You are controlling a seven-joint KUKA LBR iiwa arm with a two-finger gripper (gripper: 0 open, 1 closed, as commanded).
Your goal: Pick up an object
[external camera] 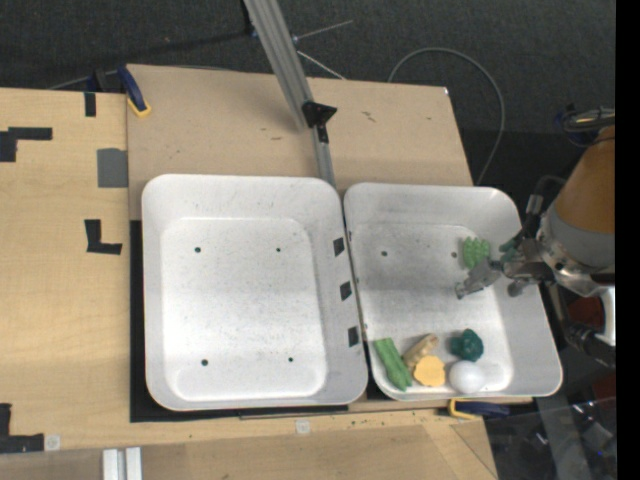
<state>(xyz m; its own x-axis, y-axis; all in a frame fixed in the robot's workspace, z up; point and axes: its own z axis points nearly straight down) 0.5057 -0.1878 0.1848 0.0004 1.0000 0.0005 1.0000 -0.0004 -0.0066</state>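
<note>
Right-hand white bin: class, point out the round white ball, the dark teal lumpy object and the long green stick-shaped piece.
round white ball (466,376): camera view, its top.
dark teal lumpy object (466,345): camera view, its middle.
long green stick-shaped piece (392,362): camera view, mid-length.

green toy (474,251), right bin (430,208), beside claw (490,278)

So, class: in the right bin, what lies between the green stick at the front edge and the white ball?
In the camera view, between the green stick and the white ball lie a tan lump and a yellow disc, close together.
</note>
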